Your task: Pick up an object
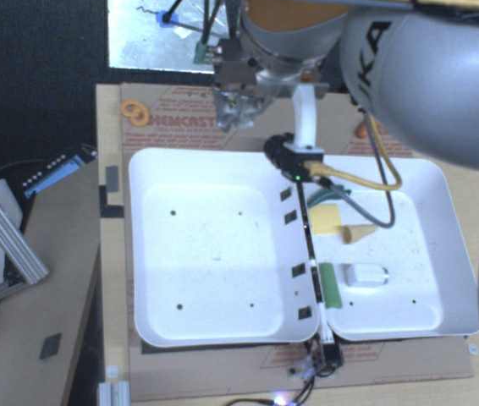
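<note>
Cardboard covers the desk (pixel 180 108) under two white bins, and the tool (pixel 238 108) hangs high with nothing visibly in it, its opening unclear, so picking awaits a descent to the yellow block (pixel 325 221), cone (pixel 359 233), white piece (pixel 366 274) and green stick (pixel 331 284) lying below and right of it.

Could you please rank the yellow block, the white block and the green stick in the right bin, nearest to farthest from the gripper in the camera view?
From the gripper:
1. Yellow block, bin's upper left.
2. White block, lower middle.
3. Green stick, by the divider; too close to the white block to call firmly.
</note>
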`<state>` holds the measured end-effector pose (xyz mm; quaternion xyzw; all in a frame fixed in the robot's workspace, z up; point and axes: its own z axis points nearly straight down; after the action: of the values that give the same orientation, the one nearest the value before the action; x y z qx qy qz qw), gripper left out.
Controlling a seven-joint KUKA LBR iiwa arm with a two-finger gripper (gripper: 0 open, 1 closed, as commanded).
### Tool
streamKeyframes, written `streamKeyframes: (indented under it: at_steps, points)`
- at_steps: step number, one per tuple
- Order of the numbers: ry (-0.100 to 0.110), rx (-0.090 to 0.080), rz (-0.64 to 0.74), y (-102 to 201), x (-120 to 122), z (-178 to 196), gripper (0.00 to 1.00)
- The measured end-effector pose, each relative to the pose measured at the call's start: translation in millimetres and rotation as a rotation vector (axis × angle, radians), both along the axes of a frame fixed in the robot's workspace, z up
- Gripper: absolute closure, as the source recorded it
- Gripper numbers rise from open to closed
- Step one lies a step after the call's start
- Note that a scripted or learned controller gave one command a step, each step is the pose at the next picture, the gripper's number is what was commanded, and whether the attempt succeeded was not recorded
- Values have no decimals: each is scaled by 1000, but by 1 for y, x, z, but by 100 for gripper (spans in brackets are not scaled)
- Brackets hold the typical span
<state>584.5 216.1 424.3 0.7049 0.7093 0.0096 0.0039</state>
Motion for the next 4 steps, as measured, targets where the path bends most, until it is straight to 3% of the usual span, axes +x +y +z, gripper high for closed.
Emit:
streamKeyframes:
  at_steps: [1, 2, 4]
  points:
    - [3, -3, -6, -32, -2, 119, 100]
    - [19, -8, -7, -66, -36, 111, 100]
    - [18, -8, -9, -160, -75, 111, 100]
